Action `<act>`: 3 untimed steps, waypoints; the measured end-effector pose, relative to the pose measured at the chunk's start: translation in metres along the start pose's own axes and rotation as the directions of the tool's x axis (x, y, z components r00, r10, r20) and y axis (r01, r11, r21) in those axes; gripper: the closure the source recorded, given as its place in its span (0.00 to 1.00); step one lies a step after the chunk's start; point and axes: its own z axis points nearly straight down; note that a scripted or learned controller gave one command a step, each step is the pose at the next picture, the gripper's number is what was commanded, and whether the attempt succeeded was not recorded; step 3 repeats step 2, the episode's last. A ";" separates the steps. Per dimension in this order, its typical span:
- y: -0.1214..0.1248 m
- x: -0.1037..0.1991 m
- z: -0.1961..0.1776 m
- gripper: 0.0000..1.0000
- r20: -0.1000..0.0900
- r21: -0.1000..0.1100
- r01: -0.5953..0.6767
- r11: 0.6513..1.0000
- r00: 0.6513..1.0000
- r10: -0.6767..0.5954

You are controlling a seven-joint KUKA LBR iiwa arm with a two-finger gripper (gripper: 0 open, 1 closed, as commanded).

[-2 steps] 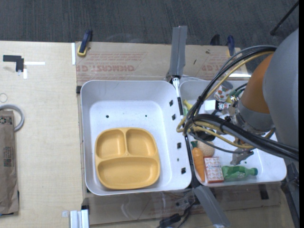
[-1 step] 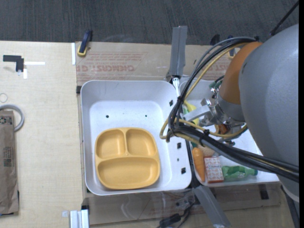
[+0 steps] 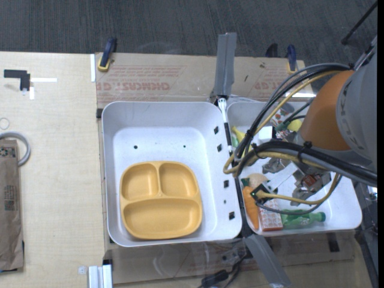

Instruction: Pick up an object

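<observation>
From above, the left bin (image 3: 114, 161) is a shallow white tray with rounded corners, and a yellow three-compartment plate (image 3: 161, 200) of smooth moulded plastic lies flat in its near half, close to the near edge. The right bin (image 3: 348, 218) touches it along a shared wall, and that is where the loose objects for picking lie: an orange carrot-shaped toy (image 3: 251, 212) against the bin's left wall near its near corner, a red-and-white carton (image 3: 270, 219) just beside it, a green bottle (image 3: 303, 218) lying on its side along the near edge, and a small yellow piece (image 3: 292, 125) toward the far side. The grey arm (image 3: 354, 110) with its orange band (image 3: 324, 116) hangs over this bin from the right, and loops of black and yellow cable (image 3: 264, 155) cross most of the contents, so several items beneath are too hidden to name. The gripper (image 3: 294, 176) shows as a cluster of metallic parts low over the bin's middle; whether the claw is wide or narrow cannot be told. Brown printed cardboard (image 3: 156, 77) lies behind the bins, held at its far edge by blue-and-yellow clamps (image 3: 107, 54). On the pale wooden bench (image 3: 54, 131), a brown paper bag (image 3: 11, 203) lies at the left edge.
</observation>
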 end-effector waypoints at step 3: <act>0.059 -0.034 0.090 0.00 -0.003 -0.006 0.590 0.807 0.807 -0.590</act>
